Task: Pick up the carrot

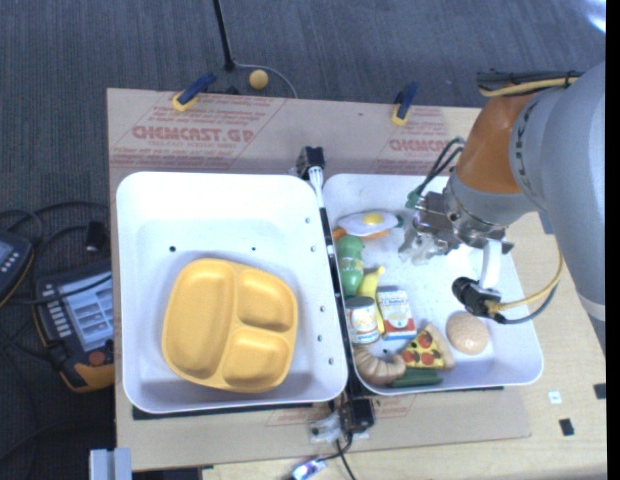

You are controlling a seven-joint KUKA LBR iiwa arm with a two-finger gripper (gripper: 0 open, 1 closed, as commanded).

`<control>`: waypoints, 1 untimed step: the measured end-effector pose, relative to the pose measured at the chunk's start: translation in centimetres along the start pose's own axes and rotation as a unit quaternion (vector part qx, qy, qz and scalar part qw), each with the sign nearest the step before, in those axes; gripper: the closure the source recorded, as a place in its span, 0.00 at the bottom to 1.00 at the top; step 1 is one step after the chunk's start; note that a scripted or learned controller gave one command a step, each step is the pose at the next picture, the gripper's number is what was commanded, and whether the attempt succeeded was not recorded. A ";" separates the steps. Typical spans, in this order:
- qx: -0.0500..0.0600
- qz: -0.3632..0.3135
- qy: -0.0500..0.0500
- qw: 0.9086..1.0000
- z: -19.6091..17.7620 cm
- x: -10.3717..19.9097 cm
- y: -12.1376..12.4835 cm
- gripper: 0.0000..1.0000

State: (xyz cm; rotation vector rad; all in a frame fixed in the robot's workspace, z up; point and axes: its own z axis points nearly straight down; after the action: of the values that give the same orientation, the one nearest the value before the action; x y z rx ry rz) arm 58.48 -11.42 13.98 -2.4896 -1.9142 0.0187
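1. Two shallow white bins sit side by side, smooth plastic with rounded corners: the left bin [140,228] well left of the gripper [427,246], the right bin [510,363] beneath it.
2. One glossy yellow tray [230,323] with three rounded compartments lies in the left bin, far left of the gripper.
3. One fried egg toy [370,223], flat and white with a yellow dome, lies just left of the gripper.
4. One beige egg-shaped piece [468,333] rests below and slightly right of the gripper.
5. One pizza slice toy [425,346] and one ridged tan pastry [380,368] lie below the gripper.
6. Small toys crowd the right bin's left wall, lower left of the gripper; I cannot tell which is the carrot.
7. Whether the gripper is open or closed cannot be told.
8. One brown printed cardboard sheet [190,133] underlies both bins, held by two blue-and-yellow clamps [193,91]; dark ribbed carpet [50,68] surrounds it.
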 end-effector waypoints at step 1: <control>-0.005 0.163 0.007 0.987 4.8 -0.4 1.0 1.00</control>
State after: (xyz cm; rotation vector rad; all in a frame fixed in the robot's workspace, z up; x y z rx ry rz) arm 59.29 -12.06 9.17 -2.7704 -1.4832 -0.0072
